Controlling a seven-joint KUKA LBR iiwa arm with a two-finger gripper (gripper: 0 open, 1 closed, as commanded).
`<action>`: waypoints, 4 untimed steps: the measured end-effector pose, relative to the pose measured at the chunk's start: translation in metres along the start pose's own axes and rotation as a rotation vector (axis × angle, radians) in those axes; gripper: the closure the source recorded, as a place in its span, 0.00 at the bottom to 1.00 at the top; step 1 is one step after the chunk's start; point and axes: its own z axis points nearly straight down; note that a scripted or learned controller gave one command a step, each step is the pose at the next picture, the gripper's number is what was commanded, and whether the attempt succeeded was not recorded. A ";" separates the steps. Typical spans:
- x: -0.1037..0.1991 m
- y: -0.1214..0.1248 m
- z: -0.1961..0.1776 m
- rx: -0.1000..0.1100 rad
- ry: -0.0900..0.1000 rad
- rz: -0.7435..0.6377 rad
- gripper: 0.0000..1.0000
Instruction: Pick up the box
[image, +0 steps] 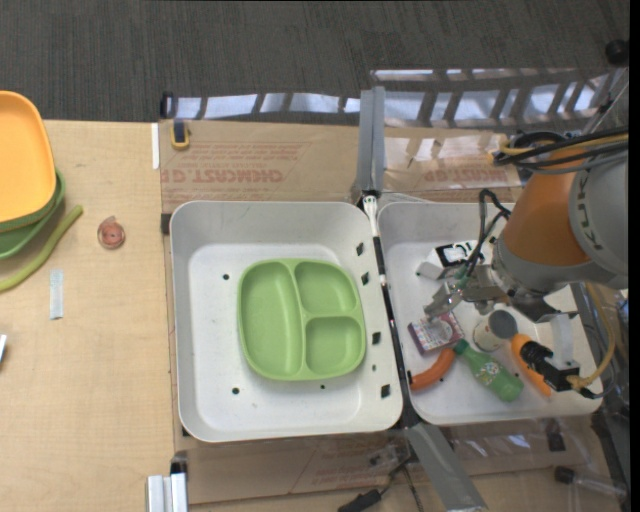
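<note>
The box is small, flat and purple-pink, and lies tilted in the left half of the right bin. My gripper hangs just above the box's far edge. Its two silver fingers are slightly apart and nothing sits between them. The grey wrist with its orange band reaches in from the right and hides part of the bin's middle.
Around the box lie an orange carrot-like piece, a green bottle, a white cup, an orange item and a black-and-white packet. The left bin holds a green divided plate. Yellow and green dishes sit far left.
</note>
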 end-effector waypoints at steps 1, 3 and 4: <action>0.001 0.020 0.016 0.014 0.003 0.005 0.00; 0.002 -0.045 0.006 0.017 0.003 0.048 1.00; 0.057 0.005 -0.135 0.016 -0.001 0.215 1.00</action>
